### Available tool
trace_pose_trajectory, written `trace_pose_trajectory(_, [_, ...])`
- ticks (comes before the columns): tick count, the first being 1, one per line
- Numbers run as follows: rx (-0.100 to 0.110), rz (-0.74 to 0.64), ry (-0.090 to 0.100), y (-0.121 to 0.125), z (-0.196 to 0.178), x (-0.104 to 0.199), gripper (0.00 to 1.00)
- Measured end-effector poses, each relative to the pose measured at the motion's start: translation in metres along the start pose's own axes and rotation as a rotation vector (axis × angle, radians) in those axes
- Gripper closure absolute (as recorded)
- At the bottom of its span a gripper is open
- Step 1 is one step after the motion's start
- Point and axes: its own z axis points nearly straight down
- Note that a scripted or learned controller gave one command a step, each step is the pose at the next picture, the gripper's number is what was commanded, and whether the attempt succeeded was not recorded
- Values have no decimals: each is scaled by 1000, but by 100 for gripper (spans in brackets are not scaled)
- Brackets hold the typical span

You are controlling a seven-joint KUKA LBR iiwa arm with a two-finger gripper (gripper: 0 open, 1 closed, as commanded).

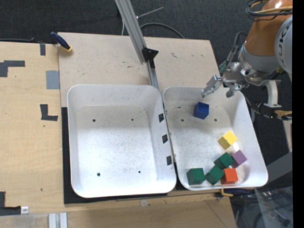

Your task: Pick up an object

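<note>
The gripper (219, 85) hangs over the top edge of the right bin (251, 127), fingers spread and holding nothing, it seems. The blue cube (201, 110) sits just below and a bit left of them, alone.

The right bin (251, 127) offers broad bare floor through its middle and left side. A blue cube (201, 110) sits alone near the far wall, with open space all around it. The near right corner is crowded: a yellow cube (228, 139), a purple cube (239, 156), an orange cube (230, 175) and green cubes (195, 175) huddle close together (several touching), leaving little room between them. A slanted metal rail (135, 30) crosses above the divide between bins. The left bin (71, 127) has an unobstructed floor.
</note>
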Motion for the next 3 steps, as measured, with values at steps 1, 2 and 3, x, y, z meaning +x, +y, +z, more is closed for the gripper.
trace_pose_trajectory(1, [3,0,1,-3,64,-4,0])
trace_pose_trajectory(2, [3,0,1,-2,128,-6,0])
trace_pose_trajectory(3, [-2,-1,1,0,114,-5,100])
